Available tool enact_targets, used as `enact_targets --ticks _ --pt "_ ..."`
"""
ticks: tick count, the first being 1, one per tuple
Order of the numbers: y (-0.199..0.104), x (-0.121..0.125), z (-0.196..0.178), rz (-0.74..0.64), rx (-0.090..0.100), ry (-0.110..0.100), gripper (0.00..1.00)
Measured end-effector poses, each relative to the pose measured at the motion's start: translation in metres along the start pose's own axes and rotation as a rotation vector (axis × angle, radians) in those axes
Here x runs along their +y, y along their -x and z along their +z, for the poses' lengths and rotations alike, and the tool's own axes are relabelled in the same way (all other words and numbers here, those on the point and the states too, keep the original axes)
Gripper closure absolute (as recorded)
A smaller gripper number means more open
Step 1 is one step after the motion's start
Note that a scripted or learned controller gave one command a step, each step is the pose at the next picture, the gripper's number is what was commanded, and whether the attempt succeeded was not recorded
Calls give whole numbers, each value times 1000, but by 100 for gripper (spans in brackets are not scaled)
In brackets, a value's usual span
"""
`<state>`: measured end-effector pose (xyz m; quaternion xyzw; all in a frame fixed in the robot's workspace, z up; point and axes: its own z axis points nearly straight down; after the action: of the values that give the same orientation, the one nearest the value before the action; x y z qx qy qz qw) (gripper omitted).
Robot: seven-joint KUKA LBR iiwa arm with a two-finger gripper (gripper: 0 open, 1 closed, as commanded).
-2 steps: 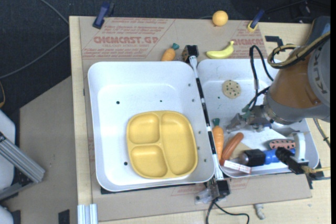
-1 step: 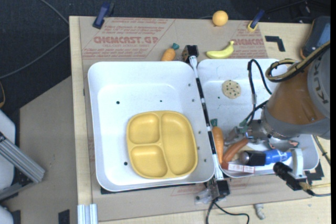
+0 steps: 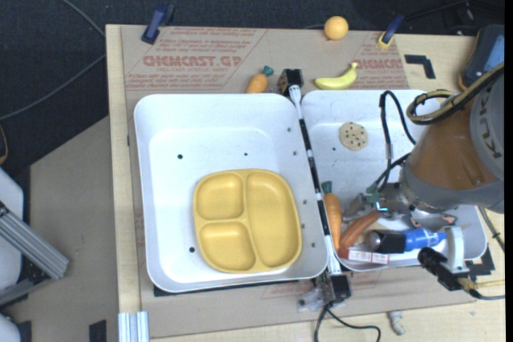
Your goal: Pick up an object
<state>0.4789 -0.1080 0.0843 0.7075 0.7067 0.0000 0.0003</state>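
Observation:
My gripper (image 3: 383,206) is low over the front of the right bin (image 3: 329,112), under the orange-banded wrist (image 3: 445,156). Just beneath and to its left lies a reddish sausage (image 3: 357,228), touching or almost touching the gripper. An orange carrot (image 3: 331,214) lies along the bin's left wall beside the sausage. A black, white and blue tube-like object (image 3: 405,240) sits in front of the gripper near the front wall. A round tan cookie (image 3: 352,135) lies apart, further back in the same bin. The arm hides much of the bin's right side.
The left bin (image 3: 160,132) holds a yellow divided plate (image 3: 245,219). Behind the bins, on the bench, lie a banana (image 3: 337,78), a small orange toy (image 3: 258,82) and an orange ball (image 3: 337,27). Blue clamps (image 3: 156,22) grip the back edge. Black cables loop near the arm.

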Motion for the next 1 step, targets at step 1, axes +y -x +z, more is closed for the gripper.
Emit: enact_targets --ticks 1 --pt "-1 0 -10 0 0 0 100"
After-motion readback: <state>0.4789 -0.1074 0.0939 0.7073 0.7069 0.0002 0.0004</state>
